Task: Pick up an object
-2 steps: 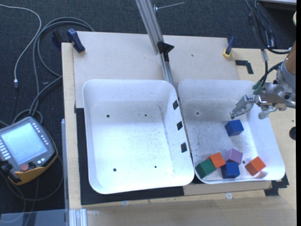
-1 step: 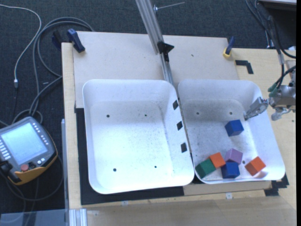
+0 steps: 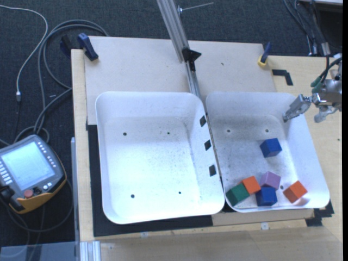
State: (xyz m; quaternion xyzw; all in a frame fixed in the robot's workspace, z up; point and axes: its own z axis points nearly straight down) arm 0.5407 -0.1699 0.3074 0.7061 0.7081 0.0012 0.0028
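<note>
Nearest, along the front of the right bin [image 3: 312, 145]: green cube [image 3: 236, 193], orange cube [image 3: 250, 185], blue cube [image 3: 266, 196], purple cube [image 3: 271, 179] bunched together, touching or nearly so; a second orange cube [image 3: 295, 191] just to their right. Farther back, alone mid-bin, a second blue cube [image 3: 270, 147]. Beyond, over the bin's far right rim, gripper [image 3: 308, 106] with fingers spread, pinching nothing. Beside it, left bin [image 3: 103, 118]. At the bench's far edge, a blue clamp [image 3: 87, 45].
</note>
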